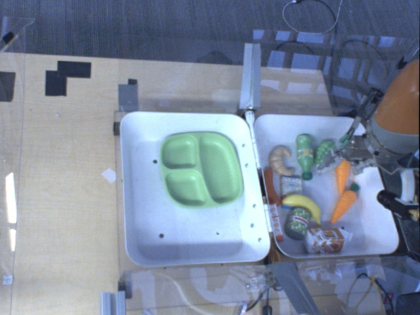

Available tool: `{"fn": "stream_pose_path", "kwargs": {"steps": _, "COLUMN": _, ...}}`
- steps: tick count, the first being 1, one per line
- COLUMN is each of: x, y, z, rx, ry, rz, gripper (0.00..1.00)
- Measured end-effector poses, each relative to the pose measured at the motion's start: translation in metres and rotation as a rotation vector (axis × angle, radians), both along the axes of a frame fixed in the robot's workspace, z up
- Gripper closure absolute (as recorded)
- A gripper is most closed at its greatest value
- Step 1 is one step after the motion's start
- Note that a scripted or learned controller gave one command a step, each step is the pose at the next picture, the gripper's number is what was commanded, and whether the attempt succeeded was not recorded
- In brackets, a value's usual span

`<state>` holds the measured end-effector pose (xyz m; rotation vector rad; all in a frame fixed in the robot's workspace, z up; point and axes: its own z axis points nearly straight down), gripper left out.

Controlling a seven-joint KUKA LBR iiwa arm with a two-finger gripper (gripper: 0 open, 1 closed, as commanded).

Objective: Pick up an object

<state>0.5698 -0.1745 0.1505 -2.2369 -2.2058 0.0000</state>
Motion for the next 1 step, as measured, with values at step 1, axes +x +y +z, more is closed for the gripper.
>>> {"fn": "stream_pose_path", "kwargs": {"steps": 1, "x": 0.0317, "y": -0.0077, "z": -0.0498, "rx": 0.003, "ry": -0.013, "rz": 0.115, "gripper": 0.00}}
